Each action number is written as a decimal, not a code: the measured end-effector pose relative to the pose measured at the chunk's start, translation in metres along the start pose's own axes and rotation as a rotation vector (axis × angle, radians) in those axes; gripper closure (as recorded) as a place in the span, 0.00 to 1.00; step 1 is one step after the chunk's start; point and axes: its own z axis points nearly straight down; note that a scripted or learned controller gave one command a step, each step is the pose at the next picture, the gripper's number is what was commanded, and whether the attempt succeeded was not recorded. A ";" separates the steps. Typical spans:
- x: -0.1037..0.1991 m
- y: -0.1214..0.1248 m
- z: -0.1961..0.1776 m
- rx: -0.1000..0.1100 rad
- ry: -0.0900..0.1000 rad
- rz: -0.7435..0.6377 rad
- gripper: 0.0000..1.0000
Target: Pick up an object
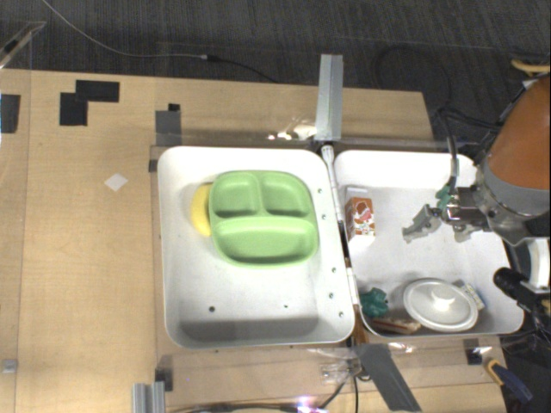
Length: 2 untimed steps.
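Note:
My gripper (421, 222) hangs over the middle of the right bin (405, 166), reaching in from the right. A small red and white packet (360, 217) lies to its left by the bin's left wall, apart from it. At the bin's front edge sits a round white bowl (441, 305), with a teal object (374, 301) and a brown item (398, 324) beside it. In the left bin (250, 317) a green divided plate (261, 216) rests partly over a yellow object (200, 211).
A metal post (330, 97) rises behind the seam between the bins. Cables (456, 119) trail at the back right near the arm's orange band (527, 140). Bare bin floor lies between the packet and the bowl, and in front of the green plate.

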 end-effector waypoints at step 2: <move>0.010 0.111 0.123 -0.022 -0.001 -0.061 0.00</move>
